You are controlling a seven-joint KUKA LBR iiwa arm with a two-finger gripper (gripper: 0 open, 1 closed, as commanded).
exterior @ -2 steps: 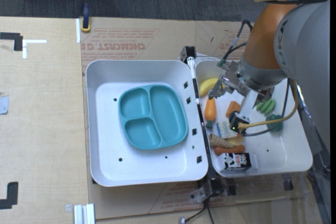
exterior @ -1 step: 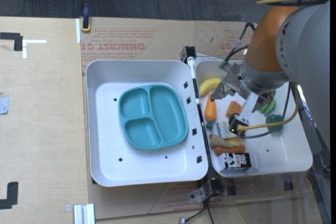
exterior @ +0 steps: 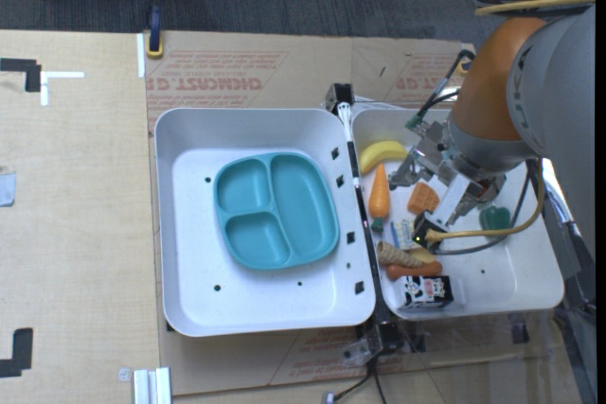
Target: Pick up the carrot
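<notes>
One carrot (exterior: 379,191), one banana (exterior: 382,153)

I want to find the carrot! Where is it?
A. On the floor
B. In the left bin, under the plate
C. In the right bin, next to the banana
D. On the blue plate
C: the orange carrot lies in the right bin, just below the yellow banana near that bin's left wall, while the blue plate sits in the left bin.

Divided plate (exterior: 276,210) in left bin (exterior: 180,232); carrot (exterior: 379,191), banana (exterior: 382,153) in right bin (exterior: 516,284).
</notes>
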